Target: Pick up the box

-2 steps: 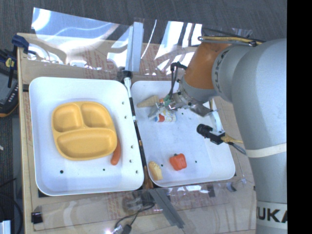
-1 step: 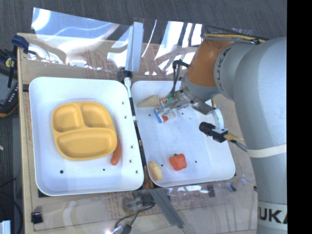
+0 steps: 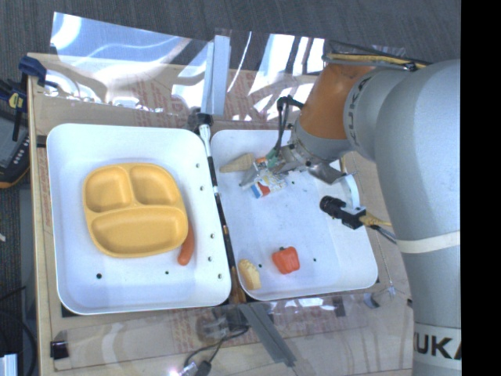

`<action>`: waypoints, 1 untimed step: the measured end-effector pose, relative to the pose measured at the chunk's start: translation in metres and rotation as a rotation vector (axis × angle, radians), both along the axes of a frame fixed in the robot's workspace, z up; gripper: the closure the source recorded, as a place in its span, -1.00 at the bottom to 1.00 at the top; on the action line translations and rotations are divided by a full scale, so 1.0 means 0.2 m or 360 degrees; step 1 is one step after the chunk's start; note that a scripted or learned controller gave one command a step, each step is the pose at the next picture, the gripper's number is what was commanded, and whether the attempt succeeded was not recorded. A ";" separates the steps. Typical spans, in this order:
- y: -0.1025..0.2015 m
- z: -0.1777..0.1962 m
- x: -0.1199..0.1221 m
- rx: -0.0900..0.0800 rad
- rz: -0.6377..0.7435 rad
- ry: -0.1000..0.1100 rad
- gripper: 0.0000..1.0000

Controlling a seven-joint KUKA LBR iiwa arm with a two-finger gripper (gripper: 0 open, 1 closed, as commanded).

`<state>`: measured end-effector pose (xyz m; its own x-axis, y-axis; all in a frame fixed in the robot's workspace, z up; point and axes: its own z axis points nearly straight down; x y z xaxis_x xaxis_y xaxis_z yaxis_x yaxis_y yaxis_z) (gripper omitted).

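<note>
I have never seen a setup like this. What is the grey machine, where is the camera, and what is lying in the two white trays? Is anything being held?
One camera looks down at a slant on a bench. The grey machine with an orange band is a robot arm reaching in from the right. At its end is the gripper, low over the far left part of the right bin. A small colourful box, the thing to pick up, lies just at its tip, beside a tan wedge. I cannot tell whether the box is gripped. Nearer the camera lie an orange pepper and a pale lump. The left bin holds a yellow divided plate with a sausage beside it.
</note>
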<state>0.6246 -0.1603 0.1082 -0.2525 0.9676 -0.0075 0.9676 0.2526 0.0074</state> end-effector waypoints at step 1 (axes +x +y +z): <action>-0.01 -0.06 0.06 0.0002 0.0158 0.0001 -1.00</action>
<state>0.6373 -0.1614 0.0968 -0.3473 0.9377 -0.0059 0.9377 0.3473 0.0072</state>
